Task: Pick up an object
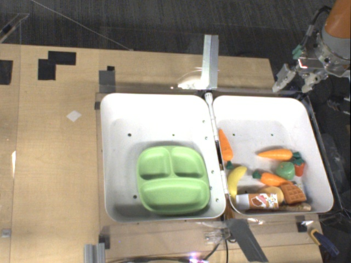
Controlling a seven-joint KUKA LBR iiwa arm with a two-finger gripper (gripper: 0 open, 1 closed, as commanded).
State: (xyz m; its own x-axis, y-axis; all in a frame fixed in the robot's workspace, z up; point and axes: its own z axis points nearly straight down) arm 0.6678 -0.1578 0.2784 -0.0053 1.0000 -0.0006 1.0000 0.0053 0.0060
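Note:
My gripper (296, 81) hovers above the far right corner of the right bin (263, 119), fingers apart with nothing between them. Toy food lies along that bin's near and left sides. An orange carrot (225, 145) rests against the divider, and a yellow banana (236, 178) sits below it. A second carrot (276, 154) lies beside a green vegetable (286, 170) and a small red piece (299, 169). Close to the front wall are a smaller carrot (270, 178), a brown waffle (292, 192) and a brown sauce bottle (263, 200) on its side.
The left bin (126, 125) holds a green divided plate (173, 179) near its front. A metal post (210, 62) stands behind the bins at the divider. The wooden bench (49, 163) spreads out to the left.

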